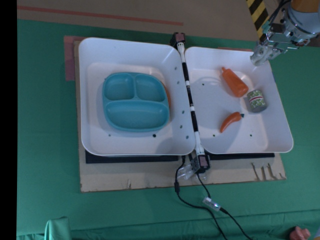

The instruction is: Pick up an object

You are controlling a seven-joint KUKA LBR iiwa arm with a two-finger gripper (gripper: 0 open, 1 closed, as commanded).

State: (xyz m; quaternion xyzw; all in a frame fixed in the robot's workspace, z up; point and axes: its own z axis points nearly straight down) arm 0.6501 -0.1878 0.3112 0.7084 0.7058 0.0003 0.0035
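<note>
Claw (261, 55): hangs at the far right corner of the right bin (280, 134), over its rim; nothing sits between its tips, and I cannot tell how wide it stands.
Arm: reaches in from the upper right, the orange band just above the wrist.
Candidates: three things lie in the right bin, an orange bottle (234, 82), a small patterned can (256, 100) and an orange pepper (230, 121).
Orange bottle: lies on its side near the far wall, nearest to the claw, cap pointing up and left.
Small patterned can: just beside the bottle's base, toward the right wall; whether they touch I cannot tell.
Orange pepper: lies apart from the other two, nearer the front, with bare bin floor all round it.
Left bin (90, 134): bears a teal divided plate (135, 102), flat and hard to grip; best left alone.
Step in hand: choosing a target and moving over it, as I judge it; no descent begun.
Best pick: likely the pepper, being clear of neighbours, though the bottle is the shorter move.
How to do it well: centre over the body, turn the wrist so the tips close across the narrow width, and come straight down.
Risk: going for the bottle's base may nudge the can; a rounded side may squirt out if gripped off centre.
</note>
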